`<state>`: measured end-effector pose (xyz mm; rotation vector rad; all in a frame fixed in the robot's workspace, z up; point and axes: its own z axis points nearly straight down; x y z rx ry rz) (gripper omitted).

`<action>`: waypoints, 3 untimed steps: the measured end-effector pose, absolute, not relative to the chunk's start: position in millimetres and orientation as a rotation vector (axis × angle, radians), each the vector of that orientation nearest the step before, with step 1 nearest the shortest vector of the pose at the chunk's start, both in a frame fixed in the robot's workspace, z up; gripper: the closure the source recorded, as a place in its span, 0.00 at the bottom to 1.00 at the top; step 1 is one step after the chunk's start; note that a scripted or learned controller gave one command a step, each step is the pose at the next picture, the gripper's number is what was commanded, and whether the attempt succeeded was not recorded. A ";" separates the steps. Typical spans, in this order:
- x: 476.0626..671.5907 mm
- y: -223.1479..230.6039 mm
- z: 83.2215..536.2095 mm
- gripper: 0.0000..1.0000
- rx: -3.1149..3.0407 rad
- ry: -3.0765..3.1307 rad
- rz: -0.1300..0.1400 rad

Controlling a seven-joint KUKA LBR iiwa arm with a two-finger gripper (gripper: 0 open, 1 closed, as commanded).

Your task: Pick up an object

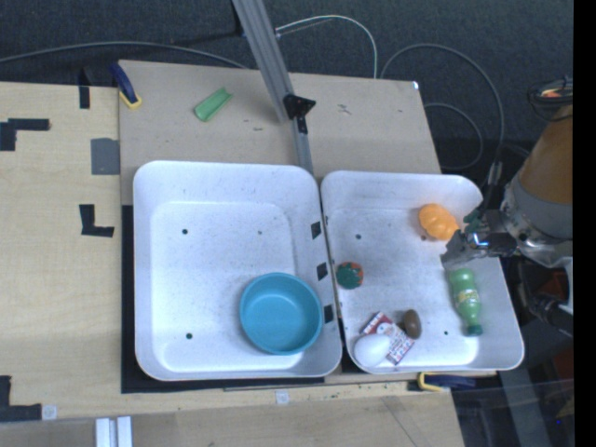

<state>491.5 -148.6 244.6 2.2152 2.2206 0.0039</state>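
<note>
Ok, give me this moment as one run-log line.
arm: right bin edge | end effector: between orange toy and green bottle | grasp: unconfirmed | blue bowl: left bin

The right bin (372, 194) has open floor across its upper left and middle, while its right side is crowded: the orange object (436, 220) and the green bottle (464, 296) lie close together near the right wall, with the gripper (470, 240) between them. Along the near wall, the white egg (371, 350), the red-and-white packet (391, 338) and the brown object (411, 323) cluster tightly, and the small green ball (349, 275) sits alone near the left wall. In the left bin (186, 184) only the blue bowl (279, 312) blocks the near right corner.
</note>
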 end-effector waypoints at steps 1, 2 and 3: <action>492.4 -148.5 287.9 1.00 2.217 2.221 0.002; 493.4 -94.9 266.3 1.00 2.217 2.230 -0.002; 492.4 -41.2 246.5 1.00 2.217 2.231 -0.002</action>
